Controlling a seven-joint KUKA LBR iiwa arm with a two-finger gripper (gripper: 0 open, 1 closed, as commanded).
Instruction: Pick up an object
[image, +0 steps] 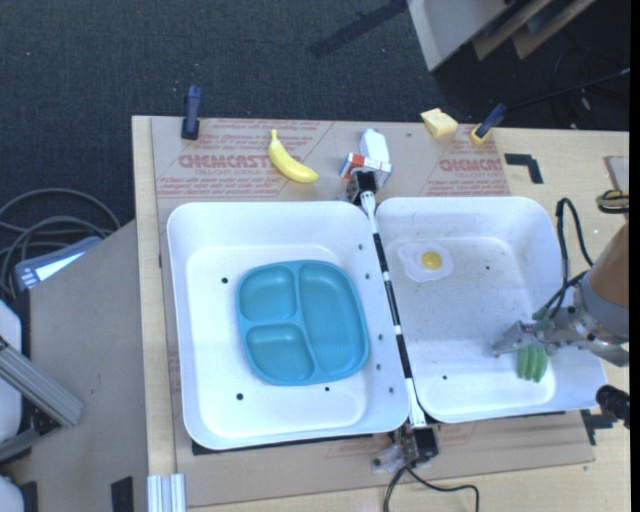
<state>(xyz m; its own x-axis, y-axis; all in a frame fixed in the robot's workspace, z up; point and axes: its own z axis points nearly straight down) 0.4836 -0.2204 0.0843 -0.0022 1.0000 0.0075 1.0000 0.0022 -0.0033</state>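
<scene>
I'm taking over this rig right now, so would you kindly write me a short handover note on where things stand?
Gripper: low in the right bin, near its right wall, directly at the green object. I cannot tell whether anything is grasped.
Things: the green object lies on the right bin's floor near the front right corner. A fried-egg toy sits near that bin's back left. The blue divided plate lies in the left bin. A banana lies on the bench behind the bins.
Done: the arm has reached the green object.
Left: confirm a grasp and lift it.
</scene>
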